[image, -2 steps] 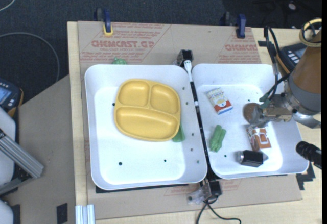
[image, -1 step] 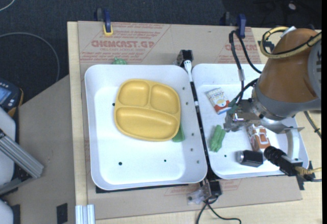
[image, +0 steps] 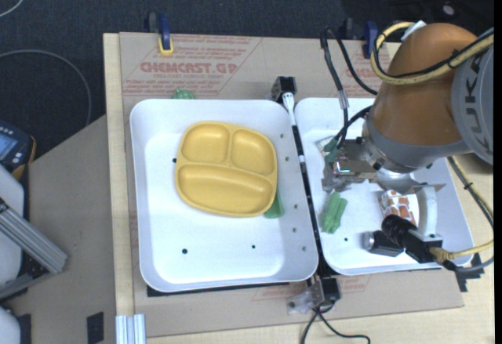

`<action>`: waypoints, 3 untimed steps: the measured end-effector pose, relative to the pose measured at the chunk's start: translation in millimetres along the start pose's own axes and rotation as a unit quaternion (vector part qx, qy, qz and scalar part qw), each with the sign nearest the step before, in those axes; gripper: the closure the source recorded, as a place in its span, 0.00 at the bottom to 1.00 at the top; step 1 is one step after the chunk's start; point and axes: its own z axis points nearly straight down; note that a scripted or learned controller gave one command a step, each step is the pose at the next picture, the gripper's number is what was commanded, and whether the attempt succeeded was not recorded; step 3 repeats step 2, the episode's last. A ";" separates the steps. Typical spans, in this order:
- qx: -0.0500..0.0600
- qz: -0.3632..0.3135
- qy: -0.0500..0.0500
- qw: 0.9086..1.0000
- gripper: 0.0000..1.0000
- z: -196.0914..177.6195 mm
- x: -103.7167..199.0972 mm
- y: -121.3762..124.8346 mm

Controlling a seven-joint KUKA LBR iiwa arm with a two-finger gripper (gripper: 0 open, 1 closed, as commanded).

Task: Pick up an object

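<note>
My gripper (image: 343,168) hangs low over the left part of the right bin (image: 349,260), mostly hidden under the grey and orange wrist. A green ridged object (image: 333,214) lies in that bin just below the gripper, close to the bin's left wall. A small brown-and-white object (image: 398,205) lies to the right of it, partly under the arm. In the left bin (image: 157,240) sits a yellow divided plate (image: 227,168), with a green piece (image: 274,208) peeking out from under its lower right edge.
The two bins meet at a dark seam with a black clip (image: 284,88) at its far end. A small green scrap (image: 184,94) lies on the cardboard behind the left bin. Cables run from the arm over the right bin's far side.
</note>
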 end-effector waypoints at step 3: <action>-0.003 0.001 0.001 1.000 1.00 -174.7 95.7 1.3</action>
